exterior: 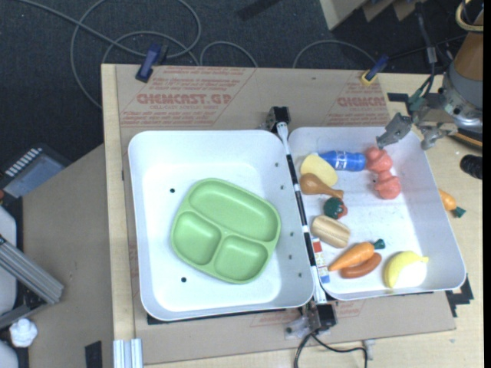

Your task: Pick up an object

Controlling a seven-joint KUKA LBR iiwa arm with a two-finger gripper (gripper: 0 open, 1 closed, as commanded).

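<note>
1. Dark carpet and cables surround my bench (230, 90), which carries two white bins.
2. My gripper (410, 129) hovers at the right bin's (437, 228) far edge, fingers spread, pinching nothing.
3. Nothing is lifted yet: the pink toy (381, 173) lies just below the gripper, and the grasp remains to do.

Arm enters from the upper right of the camera view, wrist angled down and to the left. The hand (410, 131) is at the arm's lower-left end, both metal fingers (393, 131) visible, spread apart with nothing between them.
</note>
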